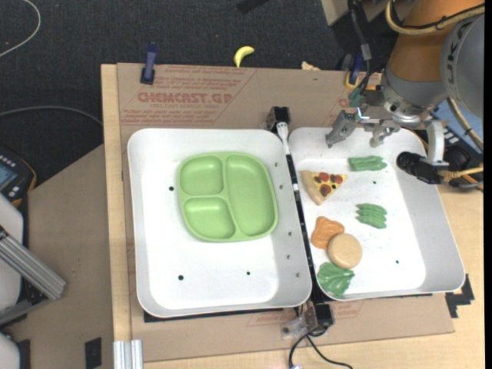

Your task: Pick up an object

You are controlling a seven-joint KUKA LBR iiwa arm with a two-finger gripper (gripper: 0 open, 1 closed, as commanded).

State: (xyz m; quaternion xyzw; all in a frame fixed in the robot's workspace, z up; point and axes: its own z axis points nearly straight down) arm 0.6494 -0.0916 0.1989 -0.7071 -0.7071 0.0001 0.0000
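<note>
Hanging over the far edge of the right bin (430,229), the gripper (360,134) had its two fingers spread apart with nothing between them. It hovered just beyond the bin's rim, apart from all the toy food below. Above it the arm's orange band (430,10) curved in from the right.

Inside that right bin lay the things on offer. A pizza slice (322,184) sat near the left wall, its point aimed toward the near side. A green bean pod (366,163) lay closest to the gripper, and a second green piece (371,215) rested further toward the middle. Nearer to me, an orange piece (327,230) touched a round tan cookie (344,250), and a green leaf (335,278) lay against the bin's near edge, just under the cookie.

The left bin (154,206) held a light green divided plate (227,197) with three compartments, lying flat near its middle. Both bins rested on a brown cardboard sheet (192,98) on the desk. A small yellow banana (243,54) lay on the dark floor beyond the cardboard.
</note>
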